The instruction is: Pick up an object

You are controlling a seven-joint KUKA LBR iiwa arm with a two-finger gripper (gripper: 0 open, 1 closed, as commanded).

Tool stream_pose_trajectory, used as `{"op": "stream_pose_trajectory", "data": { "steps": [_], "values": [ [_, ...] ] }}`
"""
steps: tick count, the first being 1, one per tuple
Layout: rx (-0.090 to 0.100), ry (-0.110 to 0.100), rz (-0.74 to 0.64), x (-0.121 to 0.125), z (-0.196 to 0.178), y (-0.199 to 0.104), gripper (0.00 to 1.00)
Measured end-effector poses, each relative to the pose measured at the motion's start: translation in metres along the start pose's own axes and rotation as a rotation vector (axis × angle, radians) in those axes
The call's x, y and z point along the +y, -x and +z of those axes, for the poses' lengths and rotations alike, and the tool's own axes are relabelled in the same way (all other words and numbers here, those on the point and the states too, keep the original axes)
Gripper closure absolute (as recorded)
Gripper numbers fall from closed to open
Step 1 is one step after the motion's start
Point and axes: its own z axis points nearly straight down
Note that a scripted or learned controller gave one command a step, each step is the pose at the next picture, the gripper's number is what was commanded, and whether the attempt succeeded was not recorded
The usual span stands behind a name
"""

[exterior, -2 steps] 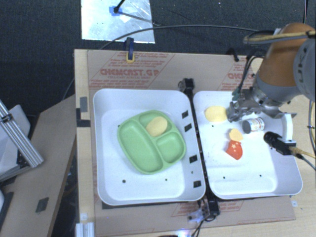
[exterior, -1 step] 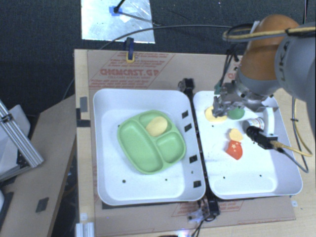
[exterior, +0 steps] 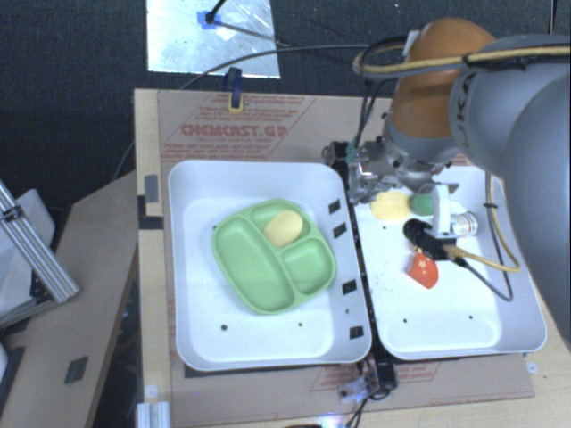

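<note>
Approach step: pincer (exterior: 385, 184) low over right bin (exterior: 464, 328), beside yellow object (exterior: 390, 206); can't tell if it's open or holding anything. Next: centre over yellow object, descend, close

Lemon (exterior: 285, 228) in tray (exterior: 259, 279), apparently left bin (exterior: 201, 328).

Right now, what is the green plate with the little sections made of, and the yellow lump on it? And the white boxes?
The green divided plate looks like moulded plastic: smooth, one even colour, with a soft sheen. The pale yellow rounded lump in its top compartment looks matte, maybe a plastic or foam toy food; the view leaves that open. The two shallow white bins look like thin, glossy formed plastic with rounded rims.
</note>
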Motion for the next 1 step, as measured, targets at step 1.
{"op": "stream_pose_trajectory", "data": {
  "steps": [1],
  "values": [
    [0.001, 0.001, 0.001, 0.0269, 0.0055, -0.0462, 1.00]
  ]
}}
